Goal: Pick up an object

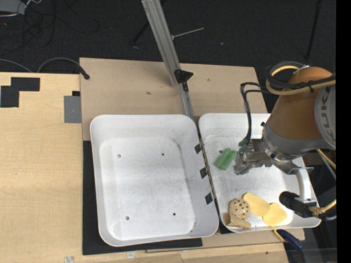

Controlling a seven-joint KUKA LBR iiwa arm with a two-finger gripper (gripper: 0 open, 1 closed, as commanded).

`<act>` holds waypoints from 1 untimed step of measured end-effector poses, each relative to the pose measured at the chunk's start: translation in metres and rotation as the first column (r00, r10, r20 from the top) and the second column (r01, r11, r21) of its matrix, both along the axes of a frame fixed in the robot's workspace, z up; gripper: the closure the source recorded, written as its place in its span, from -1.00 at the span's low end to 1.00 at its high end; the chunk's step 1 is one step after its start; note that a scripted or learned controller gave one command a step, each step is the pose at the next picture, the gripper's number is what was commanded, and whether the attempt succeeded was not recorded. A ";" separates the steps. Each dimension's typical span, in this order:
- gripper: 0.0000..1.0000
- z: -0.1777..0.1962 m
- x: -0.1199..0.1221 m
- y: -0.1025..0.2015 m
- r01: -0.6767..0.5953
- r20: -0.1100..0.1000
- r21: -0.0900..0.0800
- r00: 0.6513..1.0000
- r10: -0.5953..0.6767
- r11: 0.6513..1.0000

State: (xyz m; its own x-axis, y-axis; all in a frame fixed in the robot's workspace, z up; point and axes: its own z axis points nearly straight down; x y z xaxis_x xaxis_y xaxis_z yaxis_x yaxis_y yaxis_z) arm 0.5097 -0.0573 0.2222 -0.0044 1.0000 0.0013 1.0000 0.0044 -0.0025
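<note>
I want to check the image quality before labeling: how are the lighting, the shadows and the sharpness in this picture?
Camera view: lighting is even and soft on both bins; the left bin shows no strong glare; the floor behind the bench is very dark; shadows are faint, with a soft one under the end effector; the green object and the yellow object are slightly soft at their edges; the picture is grainy overall.

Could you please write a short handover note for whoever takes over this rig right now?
Gripper: low in the right bin, beside the green object; finger state unclear, nothing seen held.
Objects: green object near that bin's left wall; yellow piece and tan perforated piece at its near edge. Left bin is beside it.
Done: no pick confirmed.
Left: grasp one object, likely the green one, and lift it.
</note>
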 end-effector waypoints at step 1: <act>1.00 -0.006 0.000 0.060 -0.001 -0.003 0.002 1.000 0.001 1.000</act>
State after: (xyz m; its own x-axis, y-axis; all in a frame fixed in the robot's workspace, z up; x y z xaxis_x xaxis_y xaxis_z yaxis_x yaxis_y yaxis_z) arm 0.5102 0.0027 0.2165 -0.0052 1.0000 0.0032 1.0000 0.0052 -0.0050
